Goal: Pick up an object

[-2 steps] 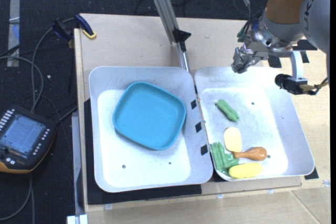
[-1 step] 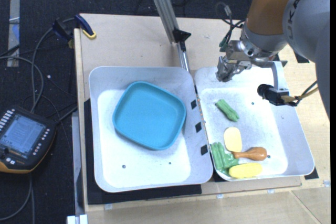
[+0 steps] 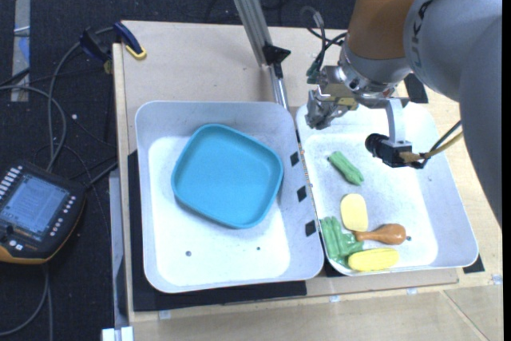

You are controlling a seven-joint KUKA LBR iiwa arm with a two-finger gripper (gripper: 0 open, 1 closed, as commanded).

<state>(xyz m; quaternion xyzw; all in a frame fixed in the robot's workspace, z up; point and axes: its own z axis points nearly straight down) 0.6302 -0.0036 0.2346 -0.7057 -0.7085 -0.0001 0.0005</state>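
The pincer hangs over the far left corner of the right bin; whether it is released or clenched cannot be told. Nearer the camera in that bin lie a green pickle, a yellow piece, a drumstick, a yellow corn and green beans. A blue plate sits in the left bin.

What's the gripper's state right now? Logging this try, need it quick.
Gripper: over the far left corner of the right bin, nothing seen between its fingers; open or shut cannot be told.
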